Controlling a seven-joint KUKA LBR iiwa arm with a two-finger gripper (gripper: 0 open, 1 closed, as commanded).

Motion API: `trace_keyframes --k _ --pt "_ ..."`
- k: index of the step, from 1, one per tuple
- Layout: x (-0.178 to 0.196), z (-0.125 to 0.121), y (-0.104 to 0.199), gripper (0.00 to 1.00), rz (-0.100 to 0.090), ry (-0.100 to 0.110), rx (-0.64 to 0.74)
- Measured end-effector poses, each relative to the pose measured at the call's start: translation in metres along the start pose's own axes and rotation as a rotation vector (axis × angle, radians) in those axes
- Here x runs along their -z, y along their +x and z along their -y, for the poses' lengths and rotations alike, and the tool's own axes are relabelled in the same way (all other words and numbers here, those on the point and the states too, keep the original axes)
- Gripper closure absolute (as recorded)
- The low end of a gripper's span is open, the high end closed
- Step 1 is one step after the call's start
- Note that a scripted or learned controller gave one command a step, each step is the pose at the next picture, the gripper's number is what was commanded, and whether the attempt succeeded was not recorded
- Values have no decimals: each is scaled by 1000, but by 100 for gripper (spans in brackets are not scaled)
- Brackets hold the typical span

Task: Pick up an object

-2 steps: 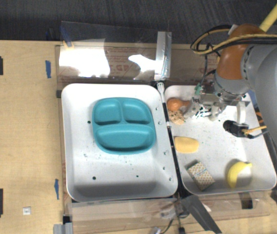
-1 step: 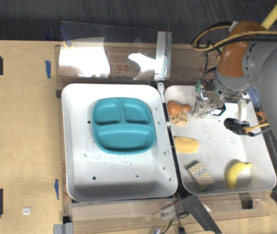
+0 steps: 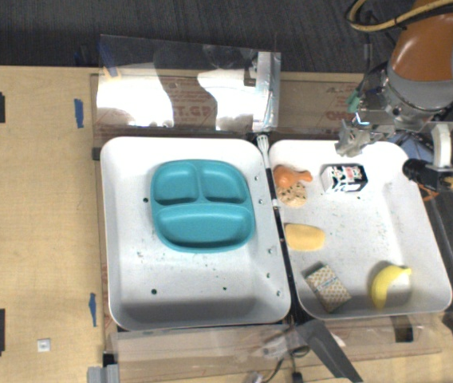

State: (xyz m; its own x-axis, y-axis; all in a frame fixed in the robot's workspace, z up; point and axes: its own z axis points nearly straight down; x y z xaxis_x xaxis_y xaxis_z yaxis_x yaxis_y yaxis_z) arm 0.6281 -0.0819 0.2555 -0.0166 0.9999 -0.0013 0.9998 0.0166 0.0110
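Pincer (image 3: pixel 352 140) hangs over the right bin's (image 3: pixel 426 238) far rim, at about 1 o'clock of that bin; cannot tell its state. Nothing visible in its grip.

Right bin contents: black-and-white box (image 3: pixel 344 177) just below pincer; orange toy (image 3: pixel 292 185) at 10 o'clock; yellow lump (image 3: pixel 303 236) at 9; patterned block (image 3: pixel 327 286) at 7; lemon (image 3: pixel 388 283) at 5.

Left bin (image 3: pixel 123 238): teal tray (image 3: pixel 202 204), centred.

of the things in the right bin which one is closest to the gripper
The small black-and-white patterned object, directly below the gripper; the other four items lie farther away.
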Motion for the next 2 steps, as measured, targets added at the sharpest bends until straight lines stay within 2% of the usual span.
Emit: trace_keyframes --k 1,2 --pt "-109 -16 -89 100 -3 15 256" --pt "-114 55 -93 100 -2 9 321"
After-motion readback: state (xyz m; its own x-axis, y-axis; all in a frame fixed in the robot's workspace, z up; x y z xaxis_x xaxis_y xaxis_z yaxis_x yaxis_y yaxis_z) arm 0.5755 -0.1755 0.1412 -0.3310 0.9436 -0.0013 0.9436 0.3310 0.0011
